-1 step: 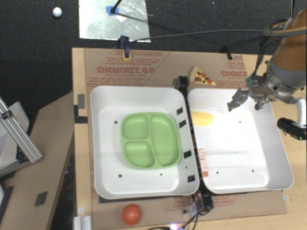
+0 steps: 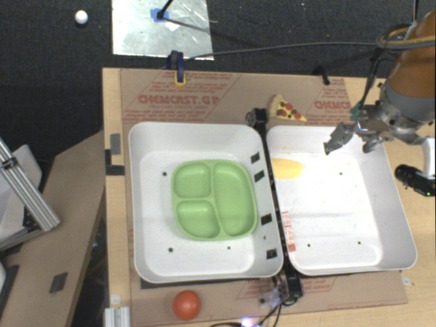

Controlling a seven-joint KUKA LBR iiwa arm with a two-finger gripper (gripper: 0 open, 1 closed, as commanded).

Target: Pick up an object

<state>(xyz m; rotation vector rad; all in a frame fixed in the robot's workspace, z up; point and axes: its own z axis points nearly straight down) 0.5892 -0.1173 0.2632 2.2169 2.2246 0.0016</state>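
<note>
A yellow, banana-like object (image 2: pixel 287 168) lies in the right bin (image 2: pixel 354 251), near its far left corner. My gripper (image 2: pixel 352 139) hangs over the far right part of that bin, to the right of the yellow object and apart from it. Its two dark fingers (image 2: pixel 336 140) stand spread, with nothing between them. A green divided tray (image 2: pixel 213 198) rests in the middle of the left bin (image 2: pixel 150 251).
A toy pizza slice (image 2: pixel 287 109) lies on the cardboard behind the bins. A red-orange ball (image 2: pixel 187 304) sits on the bench in front of the left bin. Black clips line the seam between the bins. A foil sheet (image 2: pixel 161 19) lies at the back.
</note>
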